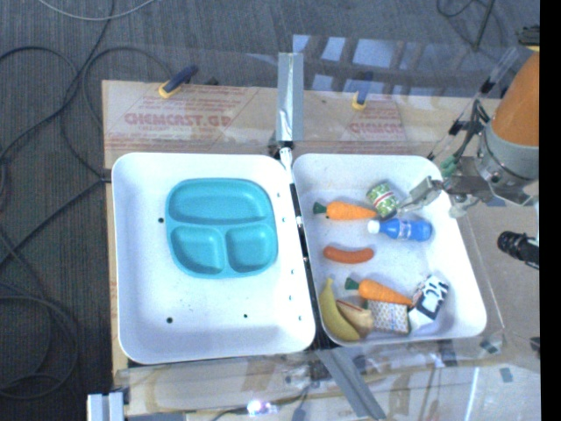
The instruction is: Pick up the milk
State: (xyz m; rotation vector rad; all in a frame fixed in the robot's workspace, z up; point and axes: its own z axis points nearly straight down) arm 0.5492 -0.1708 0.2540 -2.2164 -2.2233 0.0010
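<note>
The boxy black-and-white milk carton [429, 298] is seen lying in the glossy white right bin [473, 310]; the metal two-finger gripper [424, 192] is spread, released, grasping nothing.

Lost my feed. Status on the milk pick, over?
Gripper above right bin's far side, near can and blue bottle. Milk in near right corner, untouched. Carrot lies against it.

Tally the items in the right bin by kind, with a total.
Carrots: 2
Milk carton: 1
Blue bottle: 1
Green can: 1
Sausage: 1
Banana: 1
Bread slices: 2
Total: 9
</note>
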